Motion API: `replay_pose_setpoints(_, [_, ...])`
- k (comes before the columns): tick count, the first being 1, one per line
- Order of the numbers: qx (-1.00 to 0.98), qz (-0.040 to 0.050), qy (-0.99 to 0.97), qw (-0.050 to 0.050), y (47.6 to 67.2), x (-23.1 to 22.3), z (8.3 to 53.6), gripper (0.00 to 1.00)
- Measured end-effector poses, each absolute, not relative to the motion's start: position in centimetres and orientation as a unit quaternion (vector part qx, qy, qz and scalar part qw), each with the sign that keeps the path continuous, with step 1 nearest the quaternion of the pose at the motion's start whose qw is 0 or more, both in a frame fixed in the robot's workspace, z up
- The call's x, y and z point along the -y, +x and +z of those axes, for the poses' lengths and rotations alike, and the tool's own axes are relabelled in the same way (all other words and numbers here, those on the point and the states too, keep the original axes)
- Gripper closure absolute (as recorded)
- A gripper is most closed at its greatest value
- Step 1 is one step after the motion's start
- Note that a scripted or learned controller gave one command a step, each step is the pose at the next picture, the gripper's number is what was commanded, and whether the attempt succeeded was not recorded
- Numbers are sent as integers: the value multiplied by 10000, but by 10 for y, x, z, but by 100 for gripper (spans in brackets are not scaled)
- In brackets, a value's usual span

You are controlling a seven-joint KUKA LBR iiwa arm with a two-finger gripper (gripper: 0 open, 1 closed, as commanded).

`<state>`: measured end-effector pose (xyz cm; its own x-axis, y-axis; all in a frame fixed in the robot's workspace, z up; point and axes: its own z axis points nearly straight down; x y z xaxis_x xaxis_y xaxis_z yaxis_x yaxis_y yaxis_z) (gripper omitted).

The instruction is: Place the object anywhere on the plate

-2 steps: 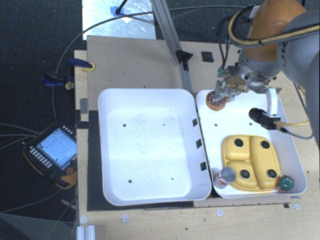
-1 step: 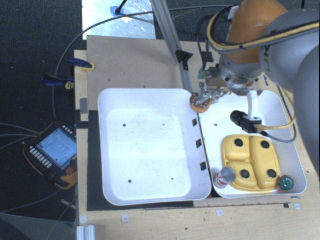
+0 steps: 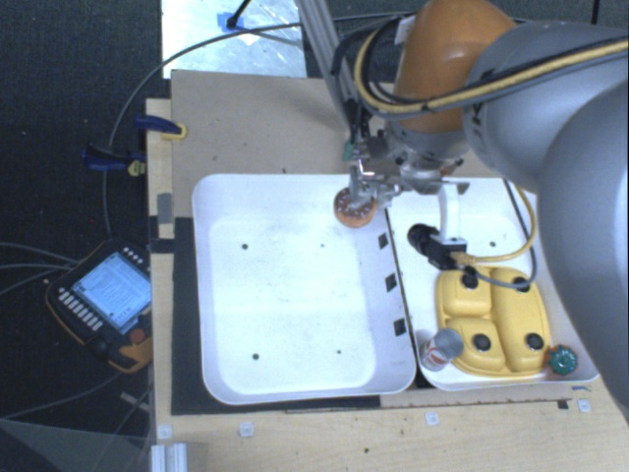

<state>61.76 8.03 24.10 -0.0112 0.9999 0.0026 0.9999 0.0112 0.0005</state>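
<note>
While the arm (image 3: 511,96) reaches down from the right, its jaws (image 3: 360,197) clamp a small brown object (image 3: 354,210) over the left bin (image 3: 285,293).

Brown round object (image 3: 354,209) (small) at left bin's (image 3: 285,293) upper right.

The bins (image 3: 285,293) looked smooth white plastic, the yellow tray (image 3: 496,323) glossy plastic, the bench (image 3: 246,126) matt brown board.

A handheld control pendant (image 3: 106,298) lies left of the bench, cables nearby.
</note>
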Motion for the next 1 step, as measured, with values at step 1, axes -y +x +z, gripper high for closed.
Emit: replay_pose_setpoints(1, [7110,-11,-7032,10,604,-134,244,100])
